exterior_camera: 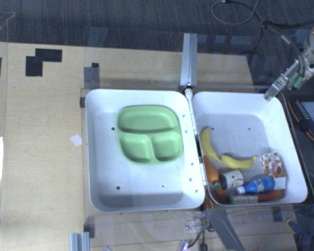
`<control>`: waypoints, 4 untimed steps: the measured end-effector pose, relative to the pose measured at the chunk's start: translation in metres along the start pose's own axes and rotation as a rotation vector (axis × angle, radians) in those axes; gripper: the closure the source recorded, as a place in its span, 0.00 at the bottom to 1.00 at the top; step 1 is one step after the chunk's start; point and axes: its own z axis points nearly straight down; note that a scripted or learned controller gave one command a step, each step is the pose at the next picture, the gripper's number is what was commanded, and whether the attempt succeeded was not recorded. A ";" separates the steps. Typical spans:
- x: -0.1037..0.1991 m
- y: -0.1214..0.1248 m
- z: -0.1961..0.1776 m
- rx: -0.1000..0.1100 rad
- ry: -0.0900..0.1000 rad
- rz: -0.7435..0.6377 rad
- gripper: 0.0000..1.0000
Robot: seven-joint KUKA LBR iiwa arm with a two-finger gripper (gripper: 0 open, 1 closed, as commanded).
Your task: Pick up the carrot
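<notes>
Carrot (211,172) lay along the left wall of the right bin (251,101), its orange body half tucked beside the banana (220,153) and a small can (233,180), with a bottle (256,186) and a carton (272,166) crowded close by. It looked light, stiff and smooth, likely slippery, so the exposed middle seemed the best hold. Up at the bin's far right corner hovered the tool (272,92), well apart from the carrot; whether it was spread or pressed together, I could not tell.
</notes>
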 end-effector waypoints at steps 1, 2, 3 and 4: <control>0.011 0.066 -0.100 -0.002 -0.001 -0.038 1.00; 0.140 0.113 0.055 0.001 0.004 0.088 1.00; 0.013 0.021 -0.003 -0.001 -0.002 0.030 1.00; 0.052 -0.017 0.083 0.001 0.002 0.150 1.00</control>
